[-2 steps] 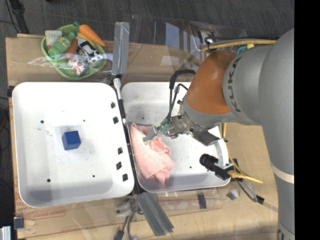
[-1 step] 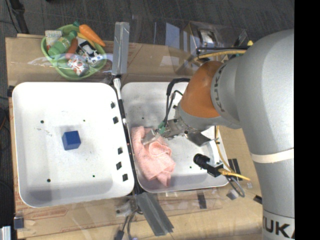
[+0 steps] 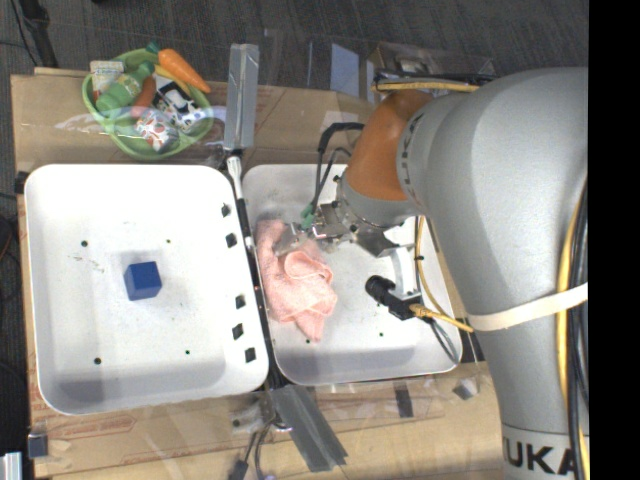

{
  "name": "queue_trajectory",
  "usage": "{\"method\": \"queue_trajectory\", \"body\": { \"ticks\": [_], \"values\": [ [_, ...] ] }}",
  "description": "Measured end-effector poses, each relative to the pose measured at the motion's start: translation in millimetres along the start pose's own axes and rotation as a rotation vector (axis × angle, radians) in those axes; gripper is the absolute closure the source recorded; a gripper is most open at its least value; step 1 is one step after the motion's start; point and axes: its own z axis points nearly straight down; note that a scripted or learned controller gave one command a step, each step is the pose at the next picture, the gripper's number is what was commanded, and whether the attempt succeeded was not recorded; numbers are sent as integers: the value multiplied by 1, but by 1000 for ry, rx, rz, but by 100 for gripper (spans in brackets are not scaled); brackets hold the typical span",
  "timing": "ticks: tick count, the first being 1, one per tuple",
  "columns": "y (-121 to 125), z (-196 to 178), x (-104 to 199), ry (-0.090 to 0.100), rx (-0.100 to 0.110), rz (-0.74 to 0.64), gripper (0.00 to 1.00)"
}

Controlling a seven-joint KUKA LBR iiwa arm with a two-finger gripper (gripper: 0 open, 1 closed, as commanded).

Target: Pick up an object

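A crumpled pink cloth (image 3: pixel 291 280) lies against the left wall of the right bin (image 3: pixel 350 363). My gripper (image 3: pixel 305 230) reaches down from the grey arm to the cloth's upper edge, its tip close to or touching the fabric. A blue cube (image 3: pixel 143 280) sits alone in the left bin (image 3: pixel 60 218), far from the gripper. The arm's wrist and orange band hide the upper right part of the right bin.
A green bowl (image 3: pixel 105 133) with a toy carrot and other small items stands behind the left bin. A black divider with clips runs between the bins. A black cable connector (image 3: pixel 385 295) hangs over the right bin beside the cloth.
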Motion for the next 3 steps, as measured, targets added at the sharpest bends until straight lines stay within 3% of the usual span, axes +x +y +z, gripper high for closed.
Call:
{"method": "queue_trajectory", "body": {
  "ticks": [1,2,3],
  "values": [
    [-44,0,0,1,0,-74,0],
    [-109,0,-14,1,-1,-83,0],
    [-108,-10,-13,3,0,-89,100]
  ]
}}
